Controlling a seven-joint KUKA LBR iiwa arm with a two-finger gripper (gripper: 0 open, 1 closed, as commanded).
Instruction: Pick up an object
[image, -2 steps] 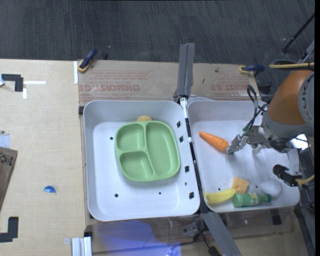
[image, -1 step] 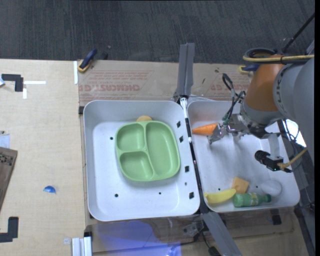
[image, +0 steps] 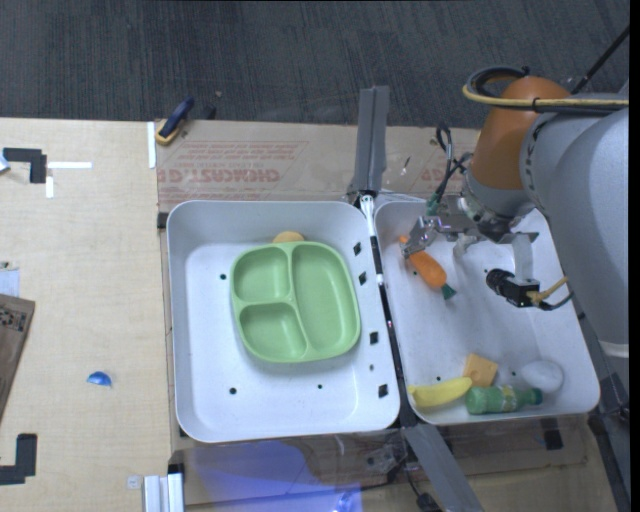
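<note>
Metal end effector (image: 425, 238) hangs beside tapered orange carrot (image: 430, 270); grip state unclear.

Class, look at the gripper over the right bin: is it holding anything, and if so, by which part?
It cannot be told. The gripper sits right at the upper end of the orange carrot, but a grasp isn't visible.

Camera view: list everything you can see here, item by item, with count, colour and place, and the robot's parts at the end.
white bins: 2, white, side by side on the bench
divided plate: 1, green, in the left bin
carrot: 1, orange, upper part of the right bin
banana: 1, yellow, near edge of the right bin
bottle: 1, green, beside the banana
blue piece: 1, blue, on the bench left of the bins
gripper: 1, grey, right by the carrot's upper end; hold unclear
</note>
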